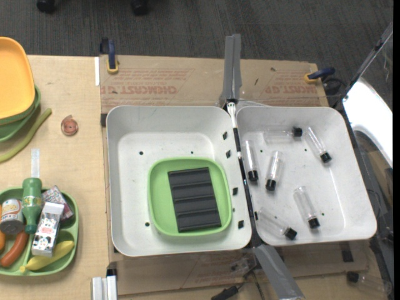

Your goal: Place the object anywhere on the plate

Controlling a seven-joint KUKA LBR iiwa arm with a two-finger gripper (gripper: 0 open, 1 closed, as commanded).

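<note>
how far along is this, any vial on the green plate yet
Nothing looks done: the green plate in the left bin carries just a dark ribbed block. Nothing is in hand either. All six clear vials lie in the right bin. Still left: pick one up, carry it over, set it on the plate.

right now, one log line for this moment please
plate: left bin, dark block on it | vials: six loose in right bin | arm: right edge | placed: no
</note>
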